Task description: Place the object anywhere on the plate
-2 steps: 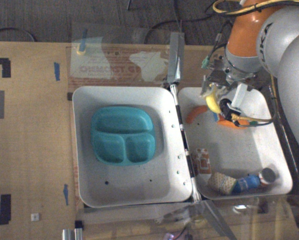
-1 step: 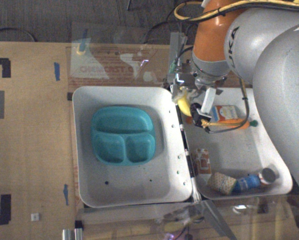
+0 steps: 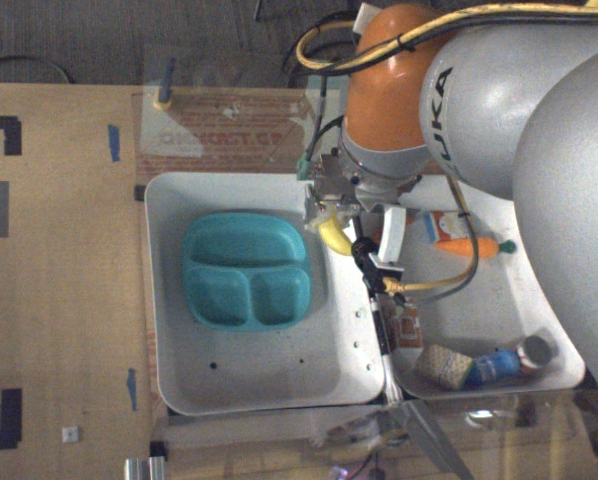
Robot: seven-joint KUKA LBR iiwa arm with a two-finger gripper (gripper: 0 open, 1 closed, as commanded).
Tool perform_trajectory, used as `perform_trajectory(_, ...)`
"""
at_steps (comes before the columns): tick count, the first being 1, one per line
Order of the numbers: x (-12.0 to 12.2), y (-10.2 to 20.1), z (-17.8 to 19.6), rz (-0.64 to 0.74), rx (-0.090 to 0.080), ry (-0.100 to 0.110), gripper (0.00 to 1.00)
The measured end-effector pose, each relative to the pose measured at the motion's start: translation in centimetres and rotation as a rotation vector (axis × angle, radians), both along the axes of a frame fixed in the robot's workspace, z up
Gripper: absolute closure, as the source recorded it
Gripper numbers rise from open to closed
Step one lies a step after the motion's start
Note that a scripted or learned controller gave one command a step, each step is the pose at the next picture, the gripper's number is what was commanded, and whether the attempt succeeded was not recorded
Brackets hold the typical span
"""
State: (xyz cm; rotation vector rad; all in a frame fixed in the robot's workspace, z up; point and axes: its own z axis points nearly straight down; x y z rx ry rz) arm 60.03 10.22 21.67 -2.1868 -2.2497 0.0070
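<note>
Nearest the camera, a blue bottle (image 3: 497, 366) and a speckled brown lump (image 3: 441, 364) lie in the right bin (image 3: 549, 328); an orange carrot-shaped toy (image 3: 469, 247) sits further back. The smooth yellow banana (image 3: 333, 236) shows just under the gripper (image 3: 341, 213), beside the teal plate (image 3: 247, 269), which is matte plastic with three compartments and sits in the left bin (image 3: 179, 358). I cannot tell how the gripper stands or whether it grips the banana. Released here, the curved fruit would likely miss the plate's rim.
</note>
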Motion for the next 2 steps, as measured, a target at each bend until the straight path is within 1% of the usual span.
perform_trajectory(1, -0.47, 8.01, -0.63, 0.070, 0.000, -0.004, 1.00)
perform_trajectory(2, -0.45, 7.96, -0.61, 0.069, 0.000, -0.004, 0.00)
